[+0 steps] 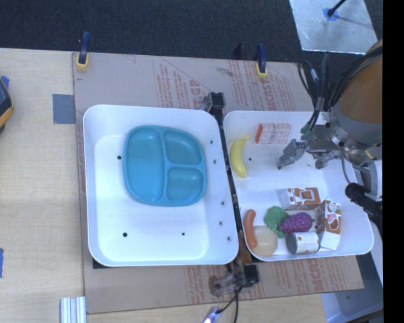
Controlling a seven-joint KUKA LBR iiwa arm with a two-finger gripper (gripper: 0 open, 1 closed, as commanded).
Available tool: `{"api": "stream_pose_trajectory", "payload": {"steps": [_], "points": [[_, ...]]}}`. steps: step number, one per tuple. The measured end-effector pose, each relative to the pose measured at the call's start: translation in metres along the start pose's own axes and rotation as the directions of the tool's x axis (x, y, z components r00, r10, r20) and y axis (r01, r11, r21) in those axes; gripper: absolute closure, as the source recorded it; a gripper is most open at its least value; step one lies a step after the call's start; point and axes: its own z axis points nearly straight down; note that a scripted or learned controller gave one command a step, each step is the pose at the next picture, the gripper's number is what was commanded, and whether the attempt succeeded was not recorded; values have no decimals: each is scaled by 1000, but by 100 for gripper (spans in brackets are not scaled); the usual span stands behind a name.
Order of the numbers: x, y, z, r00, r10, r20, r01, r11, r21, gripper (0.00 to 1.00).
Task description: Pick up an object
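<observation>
The end effector (291,155) is held over bare floor of the right bin (256,200), fingers apart on nothing; banana (238,157) lies by the left wall, other items crowd the near edge

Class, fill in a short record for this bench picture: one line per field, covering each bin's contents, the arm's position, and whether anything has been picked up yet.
left bin: blue divided plate
right bin: banana, small carton, snack packets, grapes, green vegetable, can, egg-like ball
end effector: above the right bin's upper part, between the carton and the packets
object between fingers: none seen
task status: nothing picked up yet
</observation>
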Motion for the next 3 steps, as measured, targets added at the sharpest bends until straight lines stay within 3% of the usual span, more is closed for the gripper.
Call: {"api": "stream_pose_trajectory", "payload": {"steps": [1, 2, 3], "points": [[-40, -13, 114, 1000, 0, 1, 0, 1000, 2, 0], [-41, -12, 103, 1000, -3, 3, 3, 1000, 1, 100], [-51, 24, -17, 1000, 1, 2, -1, 1000, -4, 100]]}}
